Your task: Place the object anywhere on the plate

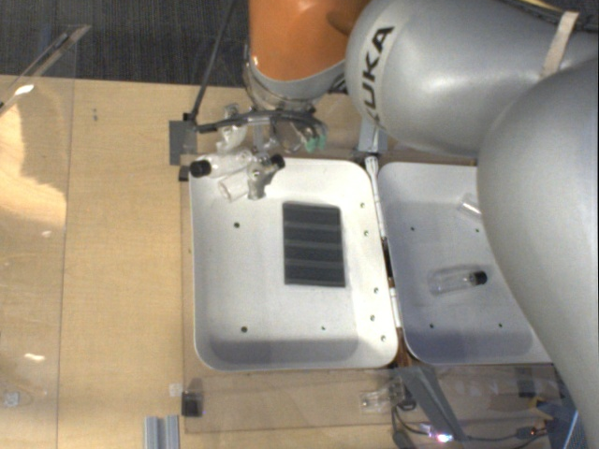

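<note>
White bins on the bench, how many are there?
2. The left bin holds a dark ribbed plate; the right bin holds a clear vial, and the arm hides part of it.

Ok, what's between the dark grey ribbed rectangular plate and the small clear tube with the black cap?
In the camera view, just bare white floor and the two bins' adjoining rims; no loose item separates dark grey ribbed plate from clear tube.
</note>
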`<state>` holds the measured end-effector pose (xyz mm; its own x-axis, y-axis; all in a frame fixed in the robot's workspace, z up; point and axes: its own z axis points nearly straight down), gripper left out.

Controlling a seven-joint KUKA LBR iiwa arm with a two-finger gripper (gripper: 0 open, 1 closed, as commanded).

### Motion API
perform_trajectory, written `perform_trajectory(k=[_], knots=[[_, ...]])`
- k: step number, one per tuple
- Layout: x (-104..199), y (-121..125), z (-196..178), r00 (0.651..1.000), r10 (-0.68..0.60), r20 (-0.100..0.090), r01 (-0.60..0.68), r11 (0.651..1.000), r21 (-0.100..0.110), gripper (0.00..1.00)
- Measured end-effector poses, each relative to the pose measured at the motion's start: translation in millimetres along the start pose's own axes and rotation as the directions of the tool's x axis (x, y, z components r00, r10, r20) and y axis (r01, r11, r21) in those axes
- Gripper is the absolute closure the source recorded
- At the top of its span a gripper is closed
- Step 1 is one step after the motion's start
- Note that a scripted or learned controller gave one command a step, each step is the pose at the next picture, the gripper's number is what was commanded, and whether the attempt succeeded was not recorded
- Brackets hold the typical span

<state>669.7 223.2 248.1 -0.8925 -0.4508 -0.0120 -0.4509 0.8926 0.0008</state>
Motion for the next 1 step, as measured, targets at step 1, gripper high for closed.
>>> perform_trajectory(k=[1], knots=[[-5.9,10.9,-14.7,0.992,-0.128,0.0,0.128,0.992,0.0,1.0]])
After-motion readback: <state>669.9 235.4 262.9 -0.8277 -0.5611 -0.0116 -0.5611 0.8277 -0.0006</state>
